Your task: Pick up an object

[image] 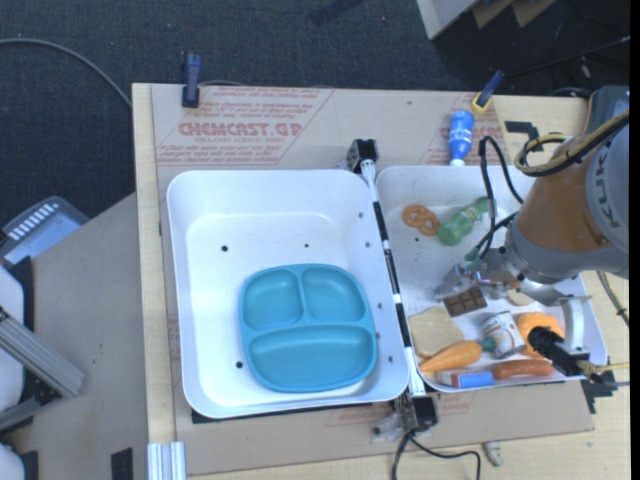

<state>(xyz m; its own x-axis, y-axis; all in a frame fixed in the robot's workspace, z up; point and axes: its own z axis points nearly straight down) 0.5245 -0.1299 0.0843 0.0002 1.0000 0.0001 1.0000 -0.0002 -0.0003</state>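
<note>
The right bin [400, 183] holds the loose items. A pretzel [421, 219] and a green bottle [462, 222] lie at its back. A brown chocolate bar [462, 301] sits mid-bin, with a bread slice [432, 330] and a carrot [450, 356] in front of it. A small can [499, 332], an orange piece [541, 325], a sausage [522, 370] and a red-and-blue marker [470, 378] crowd the front right corner. My gripper [468, 274] reaches down into this bin from the right, just behind the chocolate bar and in front of the green bottle. Nothing visibly hangs from it.
The left bin [200, 208] holds a blue divided plate [307, 325]. A clip [362, 153] and a divider rail [388, 268] join the two bins. A blue-white bottle [460, 134] lies on the bench behind the right bin. Black cables [492, 183] loop over the right bin's back.
</note>
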